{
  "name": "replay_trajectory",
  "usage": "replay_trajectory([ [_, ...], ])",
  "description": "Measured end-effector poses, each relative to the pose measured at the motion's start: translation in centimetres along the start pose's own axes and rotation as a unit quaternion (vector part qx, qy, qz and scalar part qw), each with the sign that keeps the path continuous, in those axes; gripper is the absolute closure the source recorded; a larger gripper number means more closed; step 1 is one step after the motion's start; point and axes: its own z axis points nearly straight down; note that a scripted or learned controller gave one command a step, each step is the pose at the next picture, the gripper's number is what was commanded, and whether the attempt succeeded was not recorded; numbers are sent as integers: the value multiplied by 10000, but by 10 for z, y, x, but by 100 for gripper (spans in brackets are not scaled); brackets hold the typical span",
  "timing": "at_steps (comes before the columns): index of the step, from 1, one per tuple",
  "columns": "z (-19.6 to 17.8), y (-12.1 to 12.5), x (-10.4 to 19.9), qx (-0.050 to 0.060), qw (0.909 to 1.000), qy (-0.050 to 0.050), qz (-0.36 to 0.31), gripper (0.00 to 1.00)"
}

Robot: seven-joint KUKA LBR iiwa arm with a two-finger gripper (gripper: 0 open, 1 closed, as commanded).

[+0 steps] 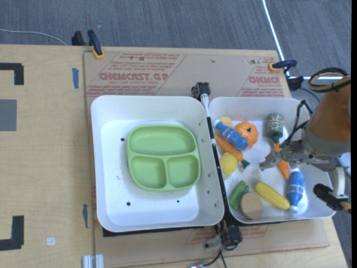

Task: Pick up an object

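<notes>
Found 2 shallow white bins side by side on the table. Took the orange pumpkin in the right bin as the marker for everything else.

Saw the left bin well to the left of the pumpkin, with a green 3-section plate lying flat in its middle.

Noted a blue bottle touching the pumpkin's left side, lying at a slant. Spotted a long carrot just below that bottle, and a lemon below-left of the pumpkin. Made out a grey-green can just to the pumpkin's right, near the far wall.

Further down from the pumpkin, counted a green pepper, a tan round piece and a yellow corn cob, the corn touching the tan piece. Placed a blue-and-white bottle down and to the right of the pumpkin, just beside the corn's tip.

Caught the gripper low in the right bin, below-right of the pumpkin, on the grey arm with its orange band. Judged the fingers to be spread, though the slanted view left that unsure, with nothing between them. Marked a short orange piece just beside the gripper, on the side away from the pumpkin, resting on the bin floor.
</notes>
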Motion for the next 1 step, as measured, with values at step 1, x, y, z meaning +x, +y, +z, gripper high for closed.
replay_trajectory([
  [1, -10, 1, 0, -15, 10000, -6, 1, 100],
])
